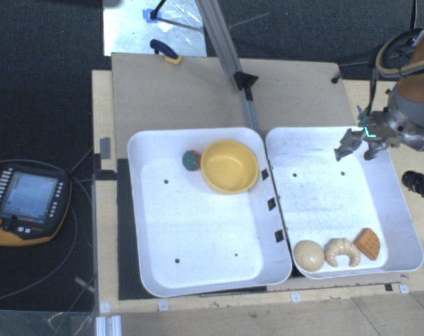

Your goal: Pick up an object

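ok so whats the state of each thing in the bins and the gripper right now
yellow bowl: upright, in the left bin, near its back wall
small green ball: beside the bowl, on the bin floor
round bun: lying in the right bin's front corner
croissant: lying beside the bun
waffle piece: lying next to the croissant
gripper: over the right bin's back edge, nothing between its fingers
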You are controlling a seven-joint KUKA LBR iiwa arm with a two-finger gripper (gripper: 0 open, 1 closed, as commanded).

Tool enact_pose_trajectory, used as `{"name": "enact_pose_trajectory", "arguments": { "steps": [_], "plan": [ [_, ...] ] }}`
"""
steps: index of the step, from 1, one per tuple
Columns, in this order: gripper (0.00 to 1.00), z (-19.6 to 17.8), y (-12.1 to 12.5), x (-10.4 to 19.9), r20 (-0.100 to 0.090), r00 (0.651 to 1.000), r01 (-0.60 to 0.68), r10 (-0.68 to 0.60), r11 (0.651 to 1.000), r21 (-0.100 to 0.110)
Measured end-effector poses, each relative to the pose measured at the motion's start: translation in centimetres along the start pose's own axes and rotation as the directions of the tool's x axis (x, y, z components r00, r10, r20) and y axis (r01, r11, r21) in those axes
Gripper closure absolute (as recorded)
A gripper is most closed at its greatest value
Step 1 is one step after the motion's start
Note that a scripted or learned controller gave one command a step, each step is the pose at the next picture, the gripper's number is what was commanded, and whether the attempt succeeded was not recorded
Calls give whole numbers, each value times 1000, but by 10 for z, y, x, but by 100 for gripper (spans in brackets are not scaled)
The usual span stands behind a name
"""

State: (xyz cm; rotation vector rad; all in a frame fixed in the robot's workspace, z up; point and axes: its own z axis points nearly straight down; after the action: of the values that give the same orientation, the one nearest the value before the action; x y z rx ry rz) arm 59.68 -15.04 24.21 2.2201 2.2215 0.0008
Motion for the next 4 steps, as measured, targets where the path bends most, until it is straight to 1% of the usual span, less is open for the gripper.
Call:
{"name": "enact_pose_trajectory", "arguments": {
  "steps": [1,2,3,4],
  "plan": [
    [0,0,0,0,0,1000,0,0,1000,0],
    [0,45,7,0,-1,1000,0,0,1000,4],
    [0,102,13,-5,-1,1000,-1,1,1000,5],
    [0,154,12,-5,-1,1000,0,0,1000,4]
  ]
}}
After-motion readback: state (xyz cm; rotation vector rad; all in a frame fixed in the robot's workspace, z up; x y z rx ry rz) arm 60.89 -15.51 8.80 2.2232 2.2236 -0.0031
